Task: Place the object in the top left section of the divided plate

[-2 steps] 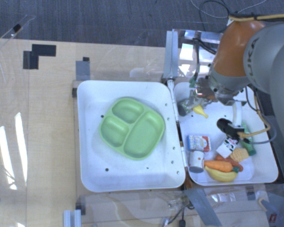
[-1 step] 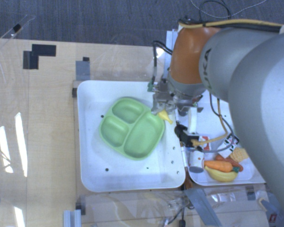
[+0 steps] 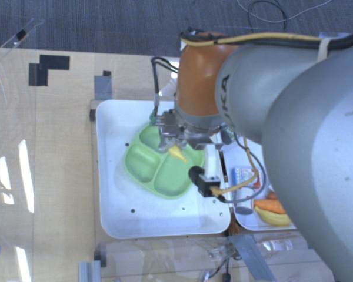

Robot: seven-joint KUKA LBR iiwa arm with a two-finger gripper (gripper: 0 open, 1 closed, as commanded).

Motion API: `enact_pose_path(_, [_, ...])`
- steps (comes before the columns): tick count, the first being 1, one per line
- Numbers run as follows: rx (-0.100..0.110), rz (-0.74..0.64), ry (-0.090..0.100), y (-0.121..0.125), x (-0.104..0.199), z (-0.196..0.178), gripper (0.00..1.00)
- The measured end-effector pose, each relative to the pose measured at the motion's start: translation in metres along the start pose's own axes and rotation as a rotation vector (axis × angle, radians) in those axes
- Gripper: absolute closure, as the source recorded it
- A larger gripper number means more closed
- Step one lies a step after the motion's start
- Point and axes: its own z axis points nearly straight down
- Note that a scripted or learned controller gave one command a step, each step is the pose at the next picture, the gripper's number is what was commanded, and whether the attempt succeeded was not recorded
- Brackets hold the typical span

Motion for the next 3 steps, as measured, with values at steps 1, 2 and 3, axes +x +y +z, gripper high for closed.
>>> enact_pose_path(1, [0.000,-0.148,0.000,-0.010,0.021,0.006,1.00])
enact_pose_path(2, [-0.003,0.024,0.000,-0.027,0.003,-0.132,1.00])
enact_pose_path(3, [-0.002,-0.666,0.000,-0.071,0.038,-0.077,1.00])
